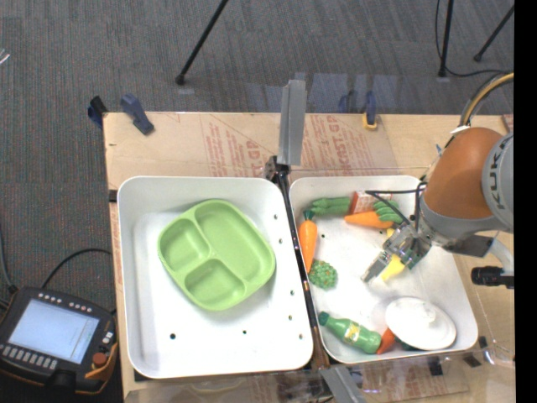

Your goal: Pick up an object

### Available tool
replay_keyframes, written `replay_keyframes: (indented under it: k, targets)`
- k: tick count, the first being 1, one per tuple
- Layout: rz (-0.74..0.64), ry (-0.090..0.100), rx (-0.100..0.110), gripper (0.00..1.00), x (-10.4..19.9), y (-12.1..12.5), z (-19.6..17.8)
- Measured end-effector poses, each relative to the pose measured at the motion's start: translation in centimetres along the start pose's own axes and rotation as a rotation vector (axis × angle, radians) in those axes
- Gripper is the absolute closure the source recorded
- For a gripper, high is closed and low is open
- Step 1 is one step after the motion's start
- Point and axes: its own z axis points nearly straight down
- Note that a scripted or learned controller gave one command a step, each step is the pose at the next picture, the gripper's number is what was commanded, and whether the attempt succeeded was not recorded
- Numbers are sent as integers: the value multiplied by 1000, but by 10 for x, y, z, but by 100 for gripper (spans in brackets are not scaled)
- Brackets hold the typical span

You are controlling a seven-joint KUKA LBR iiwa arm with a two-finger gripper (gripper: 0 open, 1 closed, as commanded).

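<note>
Whether the jaws of the gripper are parted or closed cannot be told; a small yellow object sits right at its tip, but it is unclear whether it lies between the jaws or just under them. The arm comes in from the right, its orange band bulging above the wrist, and bends down and leftward so that the gripper points into the middle of the right bin.

The yellow object is small, bright and partly hidden by the gripper, so its shape is hard to read. Around it in the right bin lie a toy carrot along the left wall, a green knobbly ball just near of it, a second carrot and a green vegetable toward the far wall, a green bottle with a yellow label at the near side, and a white lid-like disc in the near right corner.

The left bin holds a light green divided plate with three compartments, lying flat near its centre.
</note>
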Motion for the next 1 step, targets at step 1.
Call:
replay_keyframes:
  k: [1]
  targets:
    - [-3,4,2,100,1,0,-8]
